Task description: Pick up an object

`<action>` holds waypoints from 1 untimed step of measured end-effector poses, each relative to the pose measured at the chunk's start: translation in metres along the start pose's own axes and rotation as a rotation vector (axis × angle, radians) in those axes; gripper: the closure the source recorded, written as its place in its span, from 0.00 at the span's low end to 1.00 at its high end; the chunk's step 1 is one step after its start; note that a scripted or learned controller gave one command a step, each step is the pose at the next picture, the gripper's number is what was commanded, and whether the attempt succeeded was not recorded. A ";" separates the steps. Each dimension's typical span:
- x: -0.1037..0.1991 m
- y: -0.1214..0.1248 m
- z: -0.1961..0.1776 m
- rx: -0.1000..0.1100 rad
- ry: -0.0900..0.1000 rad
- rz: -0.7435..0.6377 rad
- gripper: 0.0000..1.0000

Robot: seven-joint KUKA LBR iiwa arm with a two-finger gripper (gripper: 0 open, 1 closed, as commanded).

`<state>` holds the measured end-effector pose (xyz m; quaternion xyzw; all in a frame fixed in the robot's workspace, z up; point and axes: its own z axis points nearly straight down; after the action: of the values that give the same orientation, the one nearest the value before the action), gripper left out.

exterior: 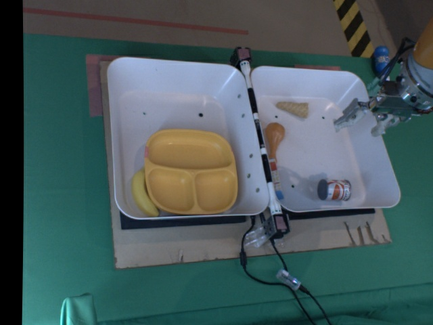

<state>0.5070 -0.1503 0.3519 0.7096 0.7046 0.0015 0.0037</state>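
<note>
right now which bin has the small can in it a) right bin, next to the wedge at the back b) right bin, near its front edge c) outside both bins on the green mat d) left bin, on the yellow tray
b: the can lies on its side in the right bin, close to the front wall, apart from the wedge.

No legible text, brand, or number is present on any item. The can (335, 189), lying on its side near the front right corner of the right bin (379, 181), carries a red and white label; its print is too small to read. The only sign-like marking is the yellow and black hazard stripe (350, 13) on the floor, beyond the far right corner of that same bin.
</note>
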 end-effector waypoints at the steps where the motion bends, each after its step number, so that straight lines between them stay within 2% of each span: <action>1: -0.023 -0.001 0.162 -0.005 -0.003 0.000 0.00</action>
<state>0.5071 -0.1735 0.1896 0.7095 0.7046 0.0021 0.0067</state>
